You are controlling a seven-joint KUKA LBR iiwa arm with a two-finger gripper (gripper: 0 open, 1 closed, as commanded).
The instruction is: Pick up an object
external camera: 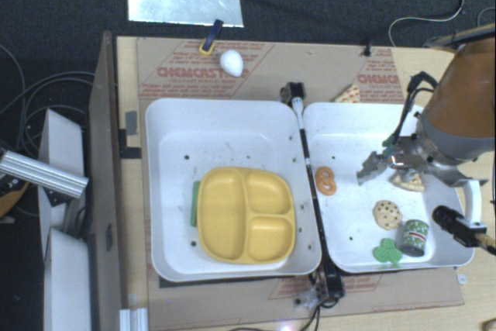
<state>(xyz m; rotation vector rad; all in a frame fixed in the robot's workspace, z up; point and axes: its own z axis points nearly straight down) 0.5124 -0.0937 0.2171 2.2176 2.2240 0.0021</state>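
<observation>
While the pincer (373, 165) hangs low over the right bin (341, 128), I can't tell how its fingers stand. A pretzel (325, 181) lies just beside its tip toward the left bin (167, 128), a cookie (387, 213) just below it, then a small can (415, 237) and green piece (386, 251). Something pale (408, 181) sits under the wrist. Over in the left bin there's a yellow divided tray (246, 214) with a green strip (194, 203) against it. A white egg (231, 62) sits on the table beyond.

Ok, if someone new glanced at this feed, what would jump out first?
Probably the yellow divided plate sitting in the left bin. Next, the gripper poised over the right bin, where a pretzel, cookie and small can lie scattered. A white egg rests on the cardboard behind the bins.
</observation>
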